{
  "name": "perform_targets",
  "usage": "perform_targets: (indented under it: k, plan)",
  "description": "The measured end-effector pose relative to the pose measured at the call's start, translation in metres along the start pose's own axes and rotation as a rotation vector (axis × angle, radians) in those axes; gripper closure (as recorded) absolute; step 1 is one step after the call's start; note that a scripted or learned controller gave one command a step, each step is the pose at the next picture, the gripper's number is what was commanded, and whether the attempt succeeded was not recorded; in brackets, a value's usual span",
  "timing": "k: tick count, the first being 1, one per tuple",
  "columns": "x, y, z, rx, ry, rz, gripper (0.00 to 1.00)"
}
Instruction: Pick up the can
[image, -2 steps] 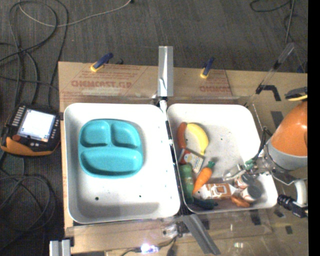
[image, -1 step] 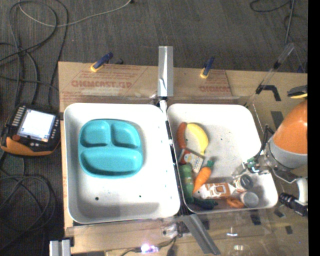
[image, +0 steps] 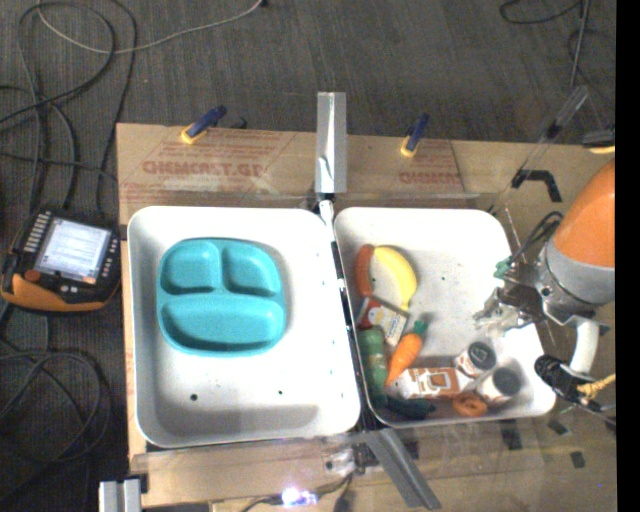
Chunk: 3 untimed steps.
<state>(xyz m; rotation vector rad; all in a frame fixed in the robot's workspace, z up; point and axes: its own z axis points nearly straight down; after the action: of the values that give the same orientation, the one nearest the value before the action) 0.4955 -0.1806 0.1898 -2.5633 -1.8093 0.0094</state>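
Note:
Two small cans stand in the right bin (image: 455, 225) near its front right corner. One can (image: 478, 357) has a dark top. The other can (image: 503, 382) sits just right of it and closer to the front. My gripper (image: 497, 310) hangs over the bin's right side, a little behind the cans and apart from them. It looks open, with nothing between its fingers. The grey arm with its orange band (image: 590, 235) comes in from the right.
The right bin also holds a yellow banana (image: 395, 275), a carrot (image: 404, 355), a green item (image: 373, 358), a small box (image: 432, 382) and an orange piece (image: 468, 404). A teal divided plate (image: 222, 296) lies in the left bin (image: 150, 400).

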Motion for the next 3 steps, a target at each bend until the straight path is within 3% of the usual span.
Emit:
perform_targets:
  k: [1, 2, 3]
  plan:
    - [0.0, 0.0, 0.0, 0.0, -0.001, 0.001, 0.0]
    - [-0.02, -0.005, 0.096, -0.002, 0.005, -0.142, 0.0]
    - [-0.021, -0.005, 0.089, 0.001, 0.003, -0.141, 1.0]
